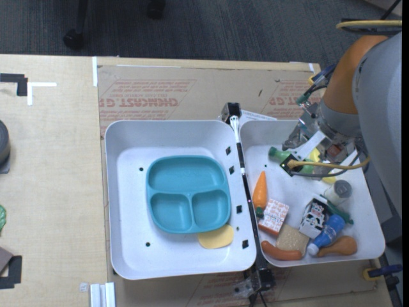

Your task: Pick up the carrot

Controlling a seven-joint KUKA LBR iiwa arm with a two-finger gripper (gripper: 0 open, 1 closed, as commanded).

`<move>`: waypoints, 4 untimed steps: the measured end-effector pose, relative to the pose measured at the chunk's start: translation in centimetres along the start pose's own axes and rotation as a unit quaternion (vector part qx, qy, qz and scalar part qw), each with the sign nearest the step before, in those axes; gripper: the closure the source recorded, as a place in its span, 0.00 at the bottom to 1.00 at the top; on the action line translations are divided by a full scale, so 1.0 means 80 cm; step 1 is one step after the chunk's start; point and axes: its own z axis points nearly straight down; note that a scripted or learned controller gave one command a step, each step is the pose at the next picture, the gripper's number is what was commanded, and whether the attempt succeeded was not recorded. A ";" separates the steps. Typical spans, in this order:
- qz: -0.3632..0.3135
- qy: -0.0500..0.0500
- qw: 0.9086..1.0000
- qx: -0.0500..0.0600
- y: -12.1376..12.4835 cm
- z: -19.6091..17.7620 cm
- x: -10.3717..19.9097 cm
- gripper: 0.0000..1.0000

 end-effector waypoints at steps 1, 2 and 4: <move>0.057 0.000 0.998 0.002 -0.102 0.000 -0.012 0.00; -0.017 0.000 1.000 0.001 -0.184 0.000 0.006 0.00; -0.041 -0.001 0.999 0.001 -0.235 0.001 0.042 1.00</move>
